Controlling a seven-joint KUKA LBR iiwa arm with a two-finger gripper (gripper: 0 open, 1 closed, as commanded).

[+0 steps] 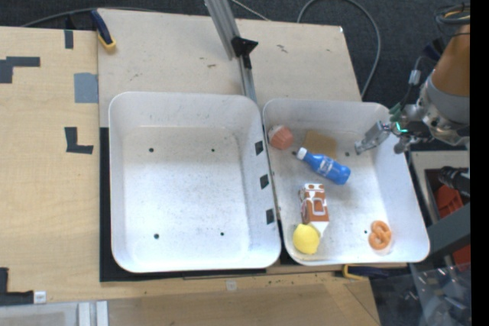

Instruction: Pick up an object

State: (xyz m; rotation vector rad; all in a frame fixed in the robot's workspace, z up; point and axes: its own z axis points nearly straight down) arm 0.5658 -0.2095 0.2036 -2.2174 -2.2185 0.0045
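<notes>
Looking down on the bench, we see the gripper poised at the upper right of the right bin, reaching in over its right rim from the arm. We cannot tell whether its fingers are apart or together; nothing shows between them. The nearest thing to it is the blue bottle, which lies on its side near the bin's middle, left of and below the gripper and apart from it. Just above the bottle we see a flat brown piece, and farther left, near the bin's left wall, a small reddish block. Below the bottle lies an orange-and-white carton, with a yellow ball touching its lower end. An orange ring-shaped toy sits in the lower right corner, well apart from the gripper. The left bin stands beside the right one
</notes>
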